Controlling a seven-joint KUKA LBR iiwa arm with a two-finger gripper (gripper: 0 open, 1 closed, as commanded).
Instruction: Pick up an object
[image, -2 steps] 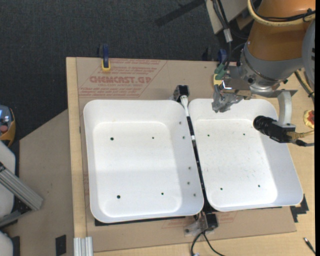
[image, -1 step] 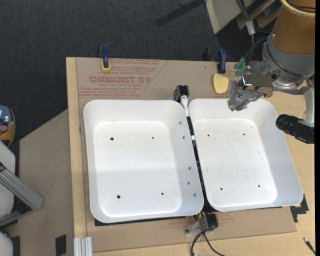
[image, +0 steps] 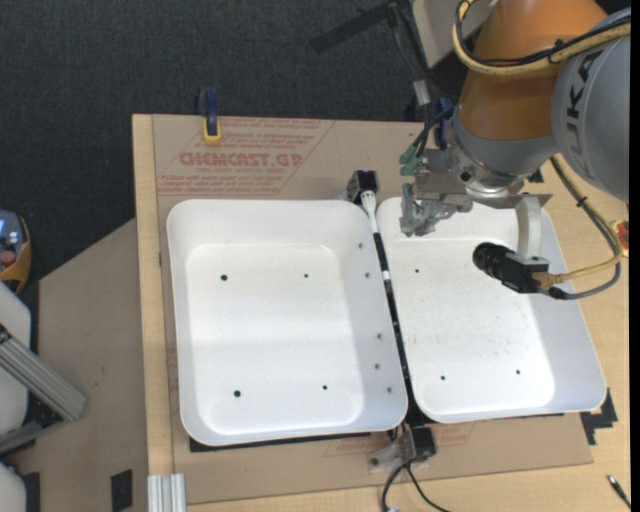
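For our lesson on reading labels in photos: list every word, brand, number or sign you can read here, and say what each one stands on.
"CHEMCAST G.P": red print, large line, on the brown board under the bins.
Smaller red lines above and below it on the same board: too blurred to read.
"KU": dark letters on the grey arm, cut off at the picture's edge.
Nothing readable on the left bin, right bin or pincer.

Gripper (image: 420, 222) over right bin's (image: 500, 400) far left corner, beside left bin (image: 270, 420)
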